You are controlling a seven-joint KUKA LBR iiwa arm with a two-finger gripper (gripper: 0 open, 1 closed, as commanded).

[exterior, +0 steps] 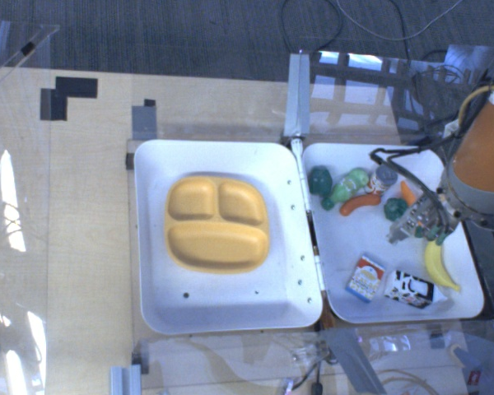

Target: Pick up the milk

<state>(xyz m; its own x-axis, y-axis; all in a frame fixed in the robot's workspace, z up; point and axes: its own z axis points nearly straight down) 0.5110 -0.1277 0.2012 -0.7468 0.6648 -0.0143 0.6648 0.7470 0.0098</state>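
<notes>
Milk carton lying flat, not yet held

The milk (411, 289) (cow-patterned carton) lies at the right bin's (339, 299) front edge, just beside a banana (439, 266); probably light and crushable, best pinched across its narrow sides. Gripper (420, 225) hovers nearby, its spread unreadable.

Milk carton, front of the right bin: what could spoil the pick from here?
1. The milk carton lies on its side close beside a small colourful box, so the gripper might catch that box.
2. The banana lies between the gripper and the carton and could be knocked on the way.
3. The carton sits near the right bin's front wall, which may hinder the descent.
</notes>
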